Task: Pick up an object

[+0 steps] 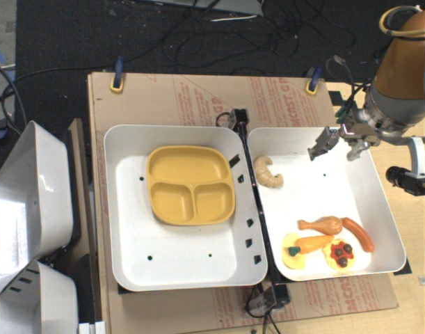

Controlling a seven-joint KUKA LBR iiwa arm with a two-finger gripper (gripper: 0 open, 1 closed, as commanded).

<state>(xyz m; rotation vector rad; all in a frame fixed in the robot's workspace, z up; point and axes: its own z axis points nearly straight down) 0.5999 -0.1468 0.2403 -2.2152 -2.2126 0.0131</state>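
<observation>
Arm: grey body with the orange band at the far right; it reaches in from the right and leans leftward over the far right corner of the right bin (379,207).
Wrist: angled down and left, held above the bin's far rim.
Gripper (339,146): two dark fingers spread apart, nothing between them; one tip points left over the bin floor, the other sits near the right wall. It hovers, touching none of the items.
Croissant (268,172): pale tan, curled, on the right bin's floor at the far left, close to the divider, left of the gripper and apart from it.
Chicken drumstick (322,224): near right part of the right bin, lying left to right.
Sausage (358,234): red-orange, just right of the drumstick, slanting toward the near right corner.
Carrot (311,243): orange, just nearer than the drumstick, resting across a yellow piece (293,252).
Yellow piece with red berries (340,253): right of the carrot, by the near wall.
Left bin (125,207): holds a yellow divided plate (191,184), three compartments, sitting far of centre.
Bench: cardboard sheet (198,96) under both bins, two yellow clamps at its far edge.
</observation>
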